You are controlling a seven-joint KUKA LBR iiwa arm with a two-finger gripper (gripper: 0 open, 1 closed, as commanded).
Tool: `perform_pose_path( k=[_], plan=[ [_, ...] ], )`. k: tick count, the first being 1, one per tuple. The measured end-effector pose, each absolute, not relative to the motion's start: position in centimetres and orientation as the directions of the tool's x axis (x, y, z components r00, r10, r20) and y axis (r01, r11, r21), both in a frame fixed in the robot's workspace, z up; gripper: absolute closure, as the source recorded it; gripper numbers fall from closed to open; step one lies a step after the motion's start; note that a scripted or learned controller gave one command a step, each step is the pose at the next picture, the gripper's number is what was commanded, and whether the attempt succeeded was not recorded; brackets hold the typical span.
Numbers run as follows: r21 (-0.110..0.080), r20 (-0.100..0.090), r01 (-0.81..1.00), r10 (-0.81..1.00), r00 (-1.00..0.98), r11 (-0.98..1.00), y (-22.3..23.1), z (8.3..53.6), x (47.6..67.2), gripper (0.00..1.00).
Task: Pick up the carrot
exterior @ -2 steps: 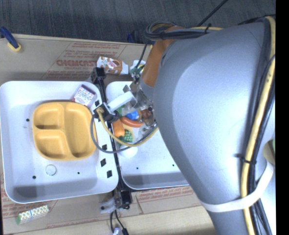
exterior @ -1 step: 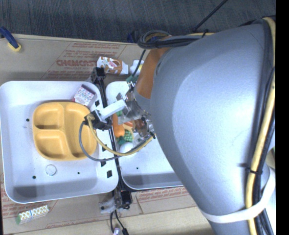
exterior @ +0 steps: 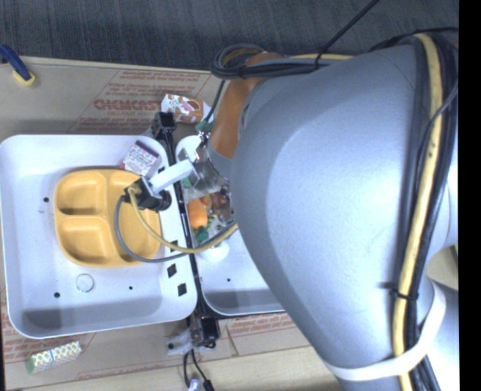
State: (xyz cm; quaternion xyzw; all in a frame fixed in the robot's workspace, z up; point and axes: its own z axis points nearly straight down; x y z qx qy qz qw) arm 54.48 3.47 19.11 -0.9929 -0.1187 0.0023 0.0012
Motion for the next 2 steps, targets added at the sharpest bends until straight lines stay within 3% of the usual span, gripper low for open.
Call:
perform_pose_path(
  k=[1, 2],
  plan=[
    [-0.004, -0.007, 0.218, 0.218, 0.976, -0.976, -1.6, 19.1, 51.6, 0.0],
    [-0.004, -0.004, 0.28, 0.28, 0.96, -0.96, -3.6, 19.1, 52.9, 0.0]
  ],
)
